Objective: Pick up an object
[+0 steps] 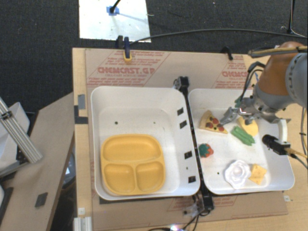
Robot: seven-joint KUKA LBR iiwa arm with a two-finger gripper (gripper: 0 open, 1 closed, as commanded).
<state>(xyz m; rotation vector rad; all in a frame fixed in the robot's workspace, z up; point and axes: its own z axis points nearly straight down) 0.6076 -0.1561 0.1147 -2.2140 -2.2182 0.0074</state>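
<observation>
White plastic: two shallow bins side by side on the bench; my gripper is low over the right bin, toward its back.
My arm: grey with an orange band, reaching in from the right.
My fingers: spread apart, nothing between them; one fingertip points toward the left, just beside the pizza.
Pizza slice: flat on the bin floor, directly left of and slightly below my fingertips, very near, though I cannot tell whether it touches.
Green pepper: just below my gripper, lying slantwise, beside a yellow piece partly under my wrist.
Red and green piece: near the divider between the bins, below the pizza slice, apart from my fingers.
White frilly piece: at the front of the right bin, with a cheese wedge touching its right side; both well apart from me.
Left bin: holds a yellow divided tray with three compartments.
</observation>
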